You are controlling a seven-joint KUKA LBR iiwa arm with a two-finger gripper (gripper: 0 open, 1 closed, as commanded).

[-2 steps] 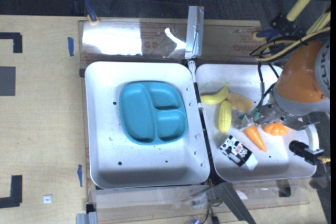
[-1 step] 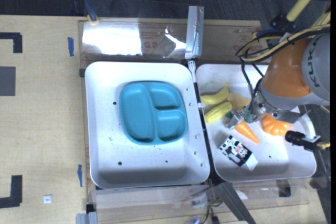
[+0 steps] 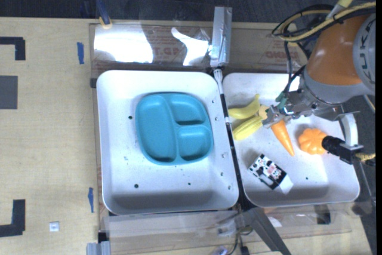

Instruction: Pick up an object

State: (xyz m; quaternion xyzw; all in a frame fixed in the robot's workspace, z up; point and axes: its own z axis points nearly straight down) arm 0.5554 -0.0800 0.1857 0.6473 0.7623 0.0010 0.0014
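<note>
Left bin (image 3: 113, 128): blue divided plate (image 3: 174, 126) at centre. Right bin (image 3: 310, 185): gripper (image 3: 279, 114) low near its back edge, shut on orange carrot (image 3: 282, 133); yellow bananas (image 3: 246, 118) by left wall; orange fruit (image 3: 311, 140) toward right wall; black-white box (image 3: 268, 171) near front edge.

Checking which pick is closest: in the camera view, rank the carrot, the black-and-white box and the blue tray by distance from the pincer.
From the pincer:
1. Carrot, right bin, just below it.
2. Black-and-white box, right bin, nearer the front.
3. Blue tray, left bin.
</note>
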